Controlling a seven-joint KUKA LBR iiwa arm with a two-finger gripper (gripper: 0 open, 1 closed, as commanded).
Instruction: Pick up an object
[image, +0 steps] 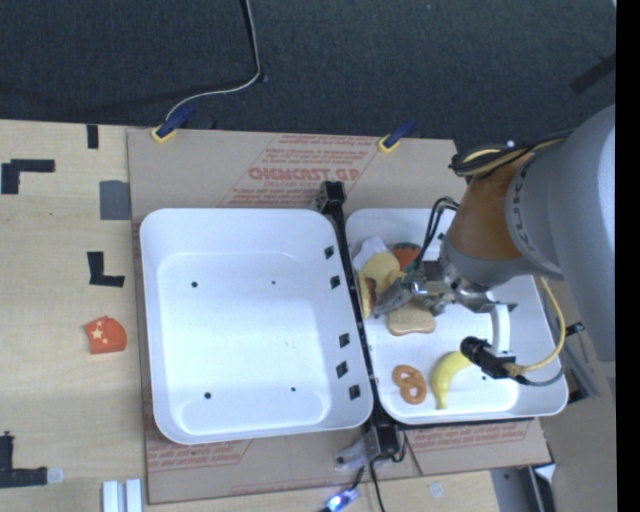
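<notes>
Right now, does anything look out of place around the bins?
Yes: a small red thing lies on the bench left of the left bin, apart from the rest. The banana, pretzel and other items sit in the right bin, where the gripper is.

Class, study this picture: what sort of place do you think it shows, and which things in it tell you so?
Probably a robotics lab bench for grasping trials: a grey robot arm reaches into two white bins, toy food such as a banana lies there, and cardboard covers the bench.

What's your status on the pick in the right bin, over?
Gripper low in right white bin, over pale yellow food piece and tan bread slice. Nothing seen held. Yellow banana, brown pretzel apart.
</notes>
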